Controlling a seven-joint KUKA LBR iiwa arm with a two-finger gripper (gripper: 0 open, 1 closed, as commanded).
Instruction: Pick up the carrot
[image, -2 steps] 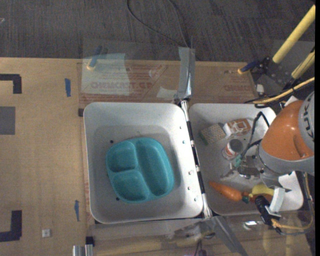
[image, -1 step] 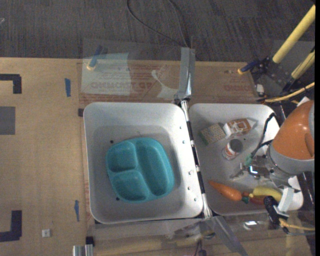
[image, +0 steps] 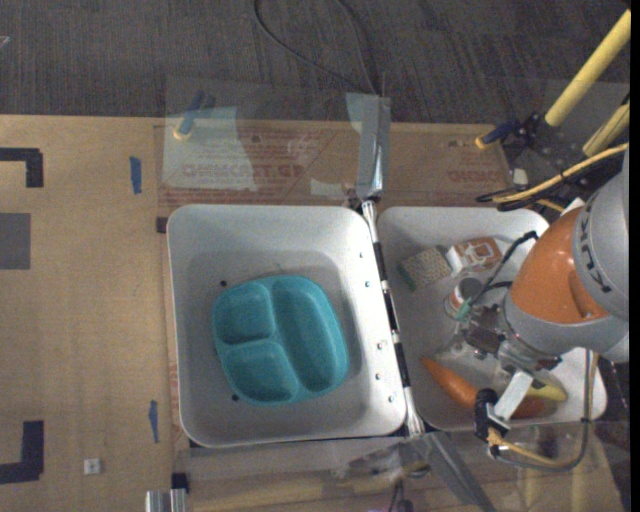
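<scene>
Brown cardboard-covered table, two bins side by side, and all the action is on the right! The jaws are tucked under the wrist of the grey arm with its orange band, low inside the right-hand shallow white bin. From up here I cannot tell how wide they stand or whether they have anything.

Just beside the jaws, toward the bin's near wall, lies the orange tapered carrot, flat on the floor and apparently free. I'd say this is the approach, with the arm low to get alongside it.

Close on the jaws' other side sits a curved yellow piece, a likely nuisance. Beyond the jaws, at the far wall, are a small round can, a speckled green flat packet and a white and orange carton. Well away from the jaws, the left-hand white bin holds a teal divided plastic plate.
</scene>
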